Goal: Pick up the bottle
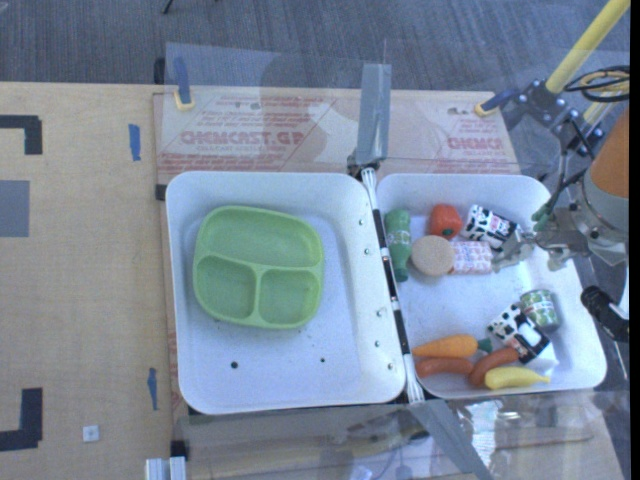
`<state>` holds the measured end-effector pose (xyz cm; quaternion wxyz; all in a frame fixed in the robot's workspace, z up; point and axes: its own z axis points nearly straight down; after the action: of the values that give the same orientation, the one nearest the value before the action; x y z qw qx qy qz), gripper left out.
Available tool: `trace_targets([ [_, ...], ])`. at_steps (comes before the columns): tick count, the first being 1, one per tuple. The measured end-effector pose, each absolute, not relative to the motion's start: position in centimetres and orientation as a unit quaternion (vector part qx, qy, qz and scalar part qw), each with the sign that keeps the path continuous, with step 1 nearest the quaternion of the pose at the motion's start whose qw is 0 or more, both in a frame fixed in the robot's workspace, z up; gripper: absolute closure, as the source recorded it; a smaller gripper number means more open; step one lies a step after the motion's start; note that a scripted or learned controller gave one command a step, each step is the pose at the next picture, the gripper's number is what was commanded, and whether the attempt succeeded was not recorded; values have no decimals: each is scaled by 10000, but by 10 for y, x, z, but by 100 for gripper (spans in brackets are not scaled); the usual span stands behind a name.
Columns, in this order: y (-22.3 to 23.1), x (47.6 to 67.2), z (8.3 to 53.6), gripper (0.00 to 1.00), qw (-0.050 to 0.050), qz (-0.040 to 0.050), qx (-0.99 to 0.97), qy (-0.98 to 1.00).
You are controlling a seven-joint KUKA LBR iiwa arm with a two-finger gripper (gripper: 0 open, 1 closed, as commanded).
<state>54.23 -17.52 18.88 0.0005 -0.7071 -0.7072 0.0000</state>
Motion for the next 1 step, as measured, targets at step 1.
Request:
trace_targets([
  [1, -136, 530, 117, 0, 20, 9, -7955, -6060],
])
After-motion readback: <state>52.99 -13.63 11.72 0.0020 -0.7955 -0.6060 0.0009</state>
